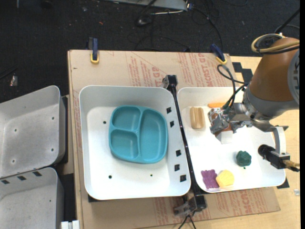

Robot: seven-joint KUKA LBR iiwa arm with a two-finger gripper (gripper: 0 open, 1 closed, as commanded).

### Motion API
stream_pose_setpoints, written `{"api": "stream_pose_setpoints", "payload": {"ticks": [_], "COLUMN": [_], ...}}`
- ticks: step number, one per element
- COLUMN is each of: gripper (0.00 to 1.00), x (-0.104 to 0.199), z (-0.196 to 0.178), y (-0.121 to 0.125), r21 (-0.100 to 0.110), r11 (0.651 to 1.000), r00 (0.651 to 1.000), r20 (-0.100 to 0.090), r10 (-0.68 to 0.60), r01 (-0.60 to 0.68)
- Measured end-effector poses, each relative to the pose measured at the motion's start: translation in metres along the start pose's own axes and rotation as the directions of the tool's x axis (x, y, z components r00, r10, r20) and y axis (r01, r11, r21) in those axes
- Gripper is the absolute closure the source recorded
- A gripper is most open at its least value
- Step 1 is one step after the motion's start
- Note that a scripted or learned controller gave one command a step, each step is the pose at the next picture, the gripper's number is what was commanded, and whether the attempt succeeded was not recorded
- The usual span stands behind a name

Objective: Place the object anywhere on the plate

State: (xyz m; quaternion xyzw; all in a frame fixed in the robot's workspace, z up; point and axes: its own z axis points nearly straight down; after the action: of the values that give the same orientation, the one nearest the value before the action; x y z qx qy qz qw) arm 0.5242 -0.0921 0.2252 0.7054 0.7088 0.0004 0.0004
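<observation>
Bright, even overhead light, soft shadows, mild glare on white bins (128, 187), sharp focus

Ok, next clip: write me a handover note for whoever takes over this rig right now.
Pincer: low over the right bin, upper left part, beside the tan block; grip state unclear.
Things: teal divided plate in the left bin, nothing on it. Tan block, green lump, purple piece and yellow piece all lie in the right bin.
Done: nothing placed.
Left: pick one object, set it on the plate.

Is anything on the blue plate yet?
No. The blue plate in the left bin shows three bare compartments. What lies beneath the plate is covered.
</observation>
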Motion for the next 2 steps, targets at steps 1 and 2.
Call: {"api": "stream_pose_setpoints", "payload": {"ticks": [1, 2], "gripper": [1.0, 1.0], "x": [0.051, 0.104], "z": [-0.011, 0.0], "y": [0.015, 0.035], "r21": [0.0, 0.0], "r11": [1.0, 1.0], "r00": [1.0, 1.0], "r20": [-0.001, 0.0], "r10": [-0.002, -0.002], "r01": [0.002, 0.002]}}
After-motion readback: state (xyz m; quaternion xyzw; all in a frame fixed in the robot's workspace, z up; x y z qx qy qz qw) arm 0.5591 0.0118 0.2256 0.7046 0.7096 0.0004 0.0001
